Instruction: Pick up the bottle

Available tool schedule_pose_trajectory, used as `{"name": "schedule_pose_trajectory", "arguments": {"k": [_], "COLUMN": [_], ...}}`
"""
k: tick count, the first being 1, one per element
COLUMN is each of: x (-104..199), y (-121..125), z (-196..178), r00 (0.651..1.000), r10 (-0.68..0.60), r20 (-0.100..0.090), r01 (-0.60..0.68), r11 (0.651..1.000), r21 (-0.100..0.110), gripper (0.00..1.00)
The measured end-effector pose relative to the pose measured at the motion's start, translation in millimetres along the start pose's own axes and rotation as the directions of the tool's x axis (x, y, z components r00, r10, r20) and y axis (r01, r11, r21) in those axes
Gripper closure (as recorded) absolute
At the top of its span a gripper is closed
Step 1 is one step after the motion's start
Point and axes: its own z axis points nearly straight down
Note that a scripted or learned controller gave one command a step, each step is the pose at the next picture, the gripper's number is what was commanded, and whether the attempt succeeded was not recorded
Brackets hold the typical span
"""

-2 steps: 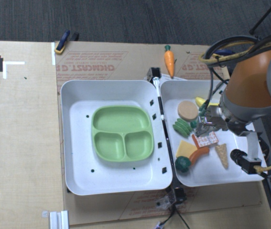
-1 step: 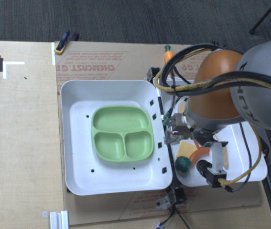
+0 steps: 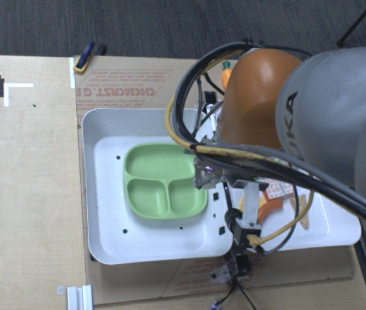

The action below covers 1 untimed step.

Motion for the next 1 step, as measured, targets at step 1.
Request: {"name": "schedule_pose_trajectory", "arguments": {"k": [1], "x": [69.7], "y": [-11.9], "z": [16.4], "r00": [0.988], "r10": [-0.157], "r20": [0.000], "r01": [0.157], "r11": [0.988], "r21": [-0.001], "gripper": [1.00]}}
